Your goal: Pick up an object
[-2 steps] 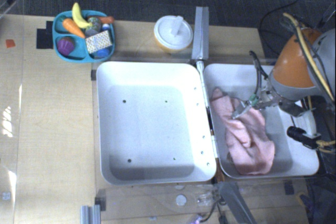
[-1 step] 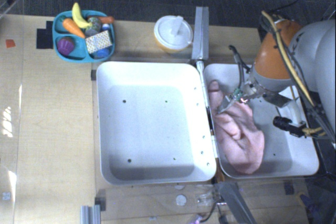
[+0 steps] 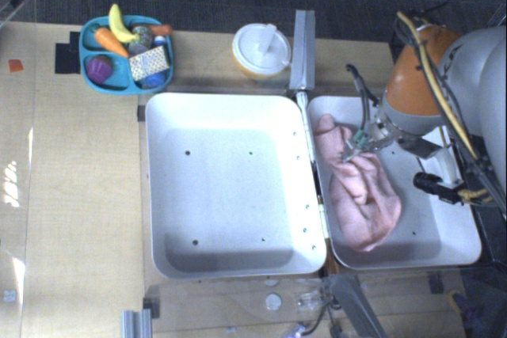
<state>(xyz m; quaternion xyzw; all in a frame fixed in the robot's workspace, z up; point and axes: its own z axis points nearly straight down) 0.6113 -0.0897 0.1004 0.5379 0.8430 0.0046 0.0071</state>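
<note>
Down in the right bin (image 3: pixel 444 245), the jaws (image 3: pixel 358 145) press into a crumpled pink cloth (image 3: pixel 360 194) lying along its left side. Whether they are apart or together cannot be told, as their tips blur into the folds.

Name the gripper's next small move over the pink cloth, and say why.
Probably lower a little and close. The gripper sits at the upper edge of the pink cloth in the right bin, seemingly above a raised fold, and no cloth shows between its fingers.

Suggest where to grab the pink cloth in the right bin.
Probably the raised fold near the middle of the pink cloth, coming straight down from above. It lies crumpled and limp in the right bin, so a bunched ridge gives more to pinch than its flat edges.
</note>
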